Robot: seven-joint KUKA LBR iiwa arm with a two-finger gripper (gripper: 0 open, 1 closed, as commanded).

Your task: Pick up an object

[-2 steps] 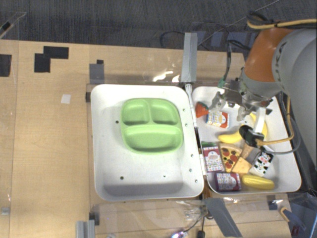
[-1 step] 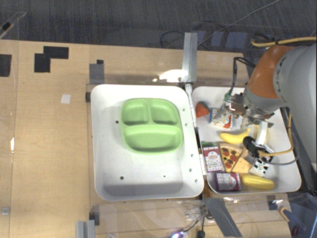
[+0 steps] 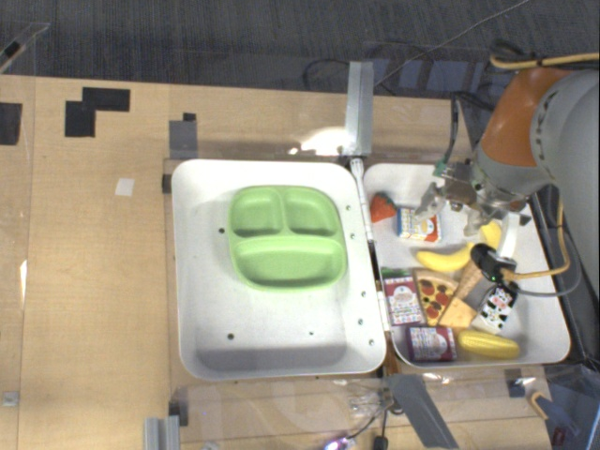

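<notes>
The right bin [image 3: 561,337] holds several small items. Among them are a red piece [image 3: 382,208], a small white carton [image 3: 413,224], a banana [image 3: 442,261], a pizza slice [image 3: 434,293], a printed card box [image 3: 401,301], a purple packet [image 3: 429,344], a yellow piece [image 3: 488,346] and a black-and-white spotted item [image 3: 498,308]. My gripper [image 3: 459,212] hangs over the far part of this bin, just right of the carton and above the banana. It is open, with nothing between its fingers.
The left bin [image 3: 202,345] bears a green divided plate [image 3: 285,235]. A metal post [image 3: 360,101] stands behind the wall between the bins. Cables [image 3: 539,268] trail from the arm over the right bin's right side.
</notes>
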